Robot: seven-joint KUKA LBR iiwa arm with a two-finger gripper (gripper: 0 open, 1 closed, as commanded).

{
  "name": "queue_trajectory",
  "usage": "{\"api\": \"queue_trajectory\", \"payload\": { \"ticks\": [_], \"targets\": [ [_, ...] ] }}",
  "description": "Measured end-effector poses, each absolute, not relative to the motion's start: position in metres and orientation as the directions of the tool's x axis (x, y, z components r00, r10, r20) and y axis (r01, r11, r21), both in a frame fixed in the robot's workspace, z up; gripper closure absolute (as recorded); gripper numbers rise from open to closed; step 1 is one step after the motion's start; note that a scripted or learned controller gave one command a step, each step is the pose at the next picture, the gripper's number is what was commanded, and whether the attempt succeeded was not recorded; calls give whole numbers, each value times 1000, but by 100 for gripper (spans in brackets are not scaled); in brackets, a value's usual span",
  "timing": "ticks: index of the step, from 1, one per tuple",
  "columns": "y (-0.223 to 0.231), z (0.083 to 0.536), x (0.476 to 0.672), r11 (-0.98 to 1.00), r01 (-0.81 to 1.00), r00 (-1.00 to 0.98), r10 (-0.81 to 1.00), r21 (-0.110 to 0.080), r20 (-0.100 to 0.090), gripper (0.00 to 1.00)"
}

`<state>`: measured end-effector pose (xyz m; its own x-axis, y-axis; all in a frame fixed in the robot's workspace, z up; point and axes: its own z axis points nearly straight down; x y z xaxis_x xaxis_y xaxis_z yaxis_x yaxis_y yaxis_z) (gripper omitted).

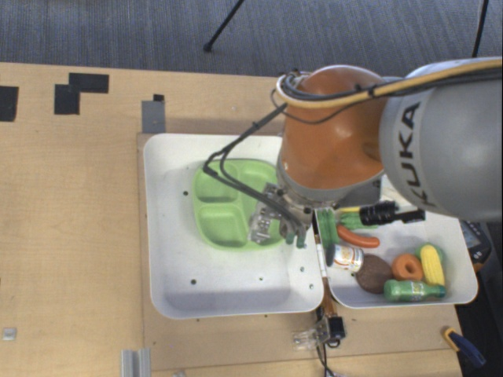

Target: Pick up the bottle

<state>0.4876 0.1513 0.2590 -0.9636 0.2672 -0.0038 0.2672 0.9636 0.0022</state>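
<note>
Wooden counter (71, 234) under two shallow white bins set side by side: left bin (169, 281), right bin (464, 285). Grey arm (440, 144) reaching in from the right, its orange band (330, 132) hanging over the seam between the bins, black cables looping off it.

Pincer (271, 225) down low over the left bin, at the right edge of a green divided tray (224, 210). Metal parts crowded and partly masked by the wrist; cannot tell how far apart the tips stand, nor whether anything sits between them.

Green bottle (414, 290) lying on its side near the front wall of the right bin, well apart from the pincer, not held. Just behind it a brown rounded object (373, 273), an orange ring-shaped piece (407, 267) and a yellow corn cob (431, 263). Further left in the same bin, a red sausage-like piece (357, 236), with a small can (343, 258) beside it, near the dividing wall.

Small clear clip-like part (314, 336) on the counter just in front of the bins. Black tape marks (78, 93) on the far left of the counter. Grey carpet (118, 14) beyond the counter's back edge.
</note>
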Motion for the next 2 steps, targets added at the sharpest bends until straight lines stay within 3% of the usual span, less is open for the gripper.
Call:
{"api": "queue_trajectory", "payload": {
  "ticks": [1, 2],
  "targets": [
    [217, 303, 487, 1000, 21, -1000, 21, 3, -6, 100],
    [201, 231, 487, 999, -49, -999, -49, 1, -2, 100]
  ]
}}
